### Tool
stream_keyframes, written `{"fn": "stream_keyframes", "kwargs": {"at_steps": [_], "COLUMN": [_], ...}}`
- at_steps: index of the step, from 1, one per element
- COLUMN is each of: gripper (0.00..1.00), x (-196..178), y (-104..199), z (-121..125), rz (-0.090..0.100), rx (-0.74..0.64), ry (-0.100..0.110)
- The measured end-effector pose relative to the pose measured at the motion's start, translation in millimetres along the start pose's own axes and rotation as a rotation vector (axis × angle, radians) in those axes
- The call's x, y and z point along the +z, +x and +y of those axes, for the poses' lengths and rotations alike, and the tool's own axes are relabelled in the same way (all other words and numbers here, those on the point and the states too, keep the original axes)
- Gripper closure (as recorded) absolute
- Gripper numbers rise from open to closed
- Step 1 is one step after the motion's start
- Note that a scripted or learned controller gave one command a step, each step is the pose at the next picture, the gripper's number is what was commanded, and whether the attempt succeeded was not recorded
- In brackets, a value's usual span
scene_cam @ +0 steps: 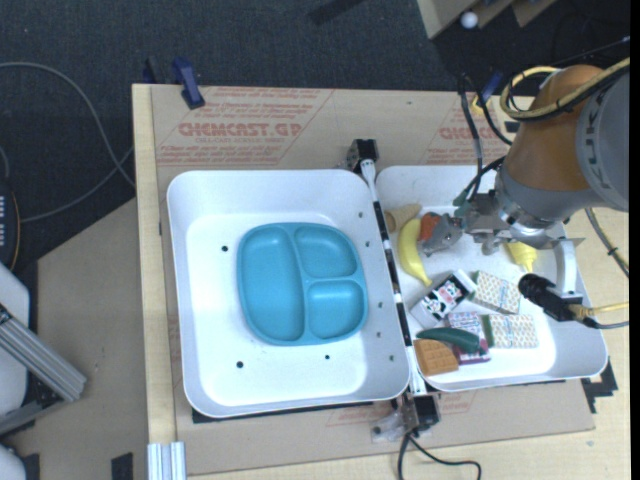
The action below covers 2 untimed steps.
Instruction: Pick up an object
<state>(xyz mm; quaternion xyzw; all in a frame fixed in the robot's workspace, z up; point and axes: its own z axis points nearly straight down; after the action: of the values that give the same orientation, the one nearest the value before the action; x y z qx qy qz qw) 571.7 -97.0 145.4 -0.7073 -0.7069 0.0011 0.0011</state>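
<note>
At the right of the frame the arm (pixel 560 138) hangs over the right bin (pixel 575 353); whether its gripper (pixel 490 230) is spread or pinched, I cannot tell. A blue plate (pixel 300 281) lies in the left bin (pixel 200 268).

A robotics lab: white bins (pixel 200 298) clamped to a plywood bench (pixel 160 268), loose cables (pixel 70 98) on carpet.

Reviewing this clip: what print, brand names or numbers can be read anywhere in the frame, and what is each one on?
"CHEMCAST G.P.": red print on the brown sheet under the bins, behind the left bin.
The same red print recurs behind the right bin; wires cross it, so it is unreadable.
Smaller red lines beneath each: too blurred to read.
Print on the small packets in the right bin: too small to read.
</note>
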Motion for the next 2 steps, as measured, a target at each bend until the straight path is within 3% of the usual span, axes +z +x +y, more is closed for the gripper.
{"fn": "stream_keyframes", "kwargs": {"at_steps": [1, 2], "gripper": [0.0, 0.0], "x": [38.0, 61.0], "y": [-13.7, 0.2], "z": [85.9, 21.8], "rz": [0.0, -0.002], "rx": [-0.001, 0.001], "ry": [-0.002, -0.003]}}
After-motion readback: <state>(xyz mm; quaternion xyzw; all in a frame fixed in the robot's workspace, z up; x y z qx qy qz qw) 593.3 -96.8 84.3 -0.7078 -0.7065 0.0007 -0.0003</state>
